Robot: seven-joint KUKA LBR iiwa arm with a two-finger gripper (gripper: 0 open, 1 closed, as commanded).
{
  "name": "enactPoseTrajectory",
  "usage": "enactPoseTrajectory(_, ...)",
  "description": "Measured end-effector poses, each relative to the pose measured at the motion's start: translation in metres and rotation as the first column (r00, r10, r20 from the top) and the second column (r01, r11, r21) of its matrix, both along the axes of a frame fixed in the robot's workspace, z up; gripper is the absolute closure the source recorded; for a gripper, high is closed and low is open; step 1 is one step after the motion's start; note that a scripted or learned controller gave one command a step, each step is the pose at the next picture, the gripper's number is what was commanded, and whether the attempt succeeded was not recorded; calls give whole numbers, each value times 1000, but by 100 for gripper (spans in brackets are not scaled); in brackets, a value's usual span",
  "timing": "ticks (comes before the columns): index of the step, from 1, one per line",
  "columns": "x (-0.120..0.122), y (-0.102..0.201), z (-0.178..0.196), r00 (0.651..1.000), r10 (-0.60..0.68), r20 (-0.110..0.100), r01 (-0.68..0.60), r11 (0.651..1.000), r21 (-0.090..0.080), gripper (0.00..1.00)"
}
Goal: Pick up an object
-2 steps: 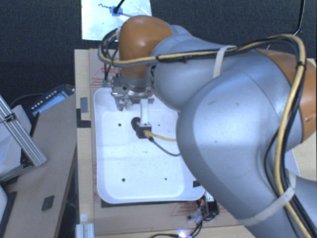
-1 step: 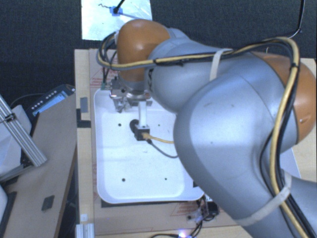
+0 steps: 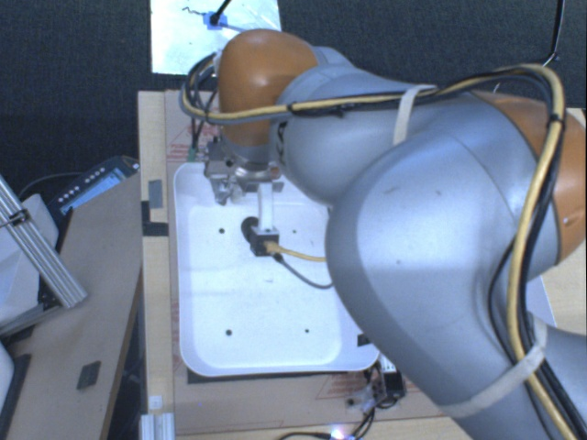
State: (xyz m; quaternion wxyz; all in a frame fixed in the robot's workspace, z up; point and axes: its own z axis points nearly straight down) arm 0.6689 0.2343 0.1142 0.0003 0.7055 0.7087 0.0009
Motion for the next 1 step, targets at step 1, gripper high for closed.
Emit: enactPoseTrajectory(1, 0, 0, -15, 1000, 1, 0, -1, 1000, -1, 100)
